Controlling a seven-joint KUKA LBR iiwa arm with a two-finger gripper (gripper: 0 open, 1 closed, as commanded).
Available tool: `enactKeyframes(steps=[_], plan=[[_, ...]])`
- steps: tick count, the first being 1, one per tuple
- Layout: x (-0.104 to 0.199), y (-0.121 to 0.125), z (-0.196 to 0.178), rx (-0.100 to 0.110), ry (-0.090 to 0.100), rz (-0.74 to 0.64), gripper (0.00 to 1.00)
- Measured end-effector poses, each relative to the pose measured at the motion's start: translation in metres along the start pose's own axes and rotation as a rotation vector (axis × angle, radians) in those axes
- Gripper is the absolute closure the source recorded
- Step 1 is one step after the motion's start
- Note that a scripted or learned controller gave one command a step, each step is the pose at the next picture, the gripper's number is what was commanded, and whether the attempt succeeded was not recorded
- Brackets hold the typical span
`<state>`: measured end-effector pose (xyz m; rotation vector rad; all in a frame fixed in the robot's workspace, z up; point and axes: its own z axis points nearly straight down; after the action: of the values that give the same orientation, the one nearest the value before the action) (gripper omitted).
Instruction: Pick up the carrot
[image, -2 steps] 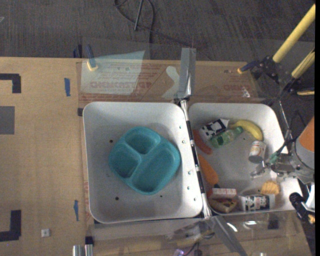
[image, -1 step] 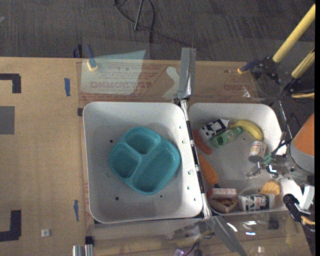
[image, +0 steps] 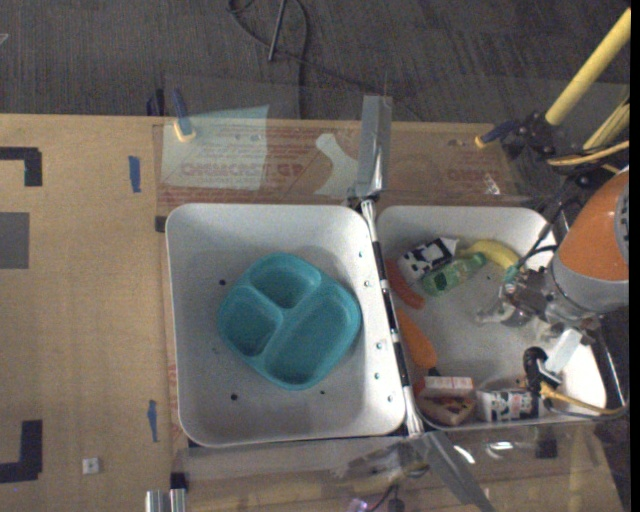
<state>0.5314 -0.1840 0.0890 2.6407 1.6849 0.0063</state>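
Carrot (image: 417, 340) lying flat along left wall of right bin (image: 470, 222), hard against the divider. Gripper (image: 503, 303) over bin's right half, well apart from carrot, holding nothing; finger spacing: cannot tell. Risk: a finger catching the wall, or carrot rolling off a shallow pinch. Clutter nearby: green bottle (image: 452, 274), banana (image: 494, 251), cartons (image: 450, 384). Teal tray (image: 289, 320) in left bin.

Teal divided plate (image: 290, 320) in the left bin (image: 195, 250); banana (image: 495, 253), green bottle (image: 453, 276), small cartons in the right bin (image: 470, 215).
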Motion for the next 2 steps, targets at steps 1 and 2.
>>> enactKeyframes(steps=[1,2], plan=[[-0.0010,0.0011,-0.0110,-0.004,-0.005,-0.002,1.00],[-0.0007,0.0011,-0.0109,-0.003,-0.005,-0.002,0.00]])
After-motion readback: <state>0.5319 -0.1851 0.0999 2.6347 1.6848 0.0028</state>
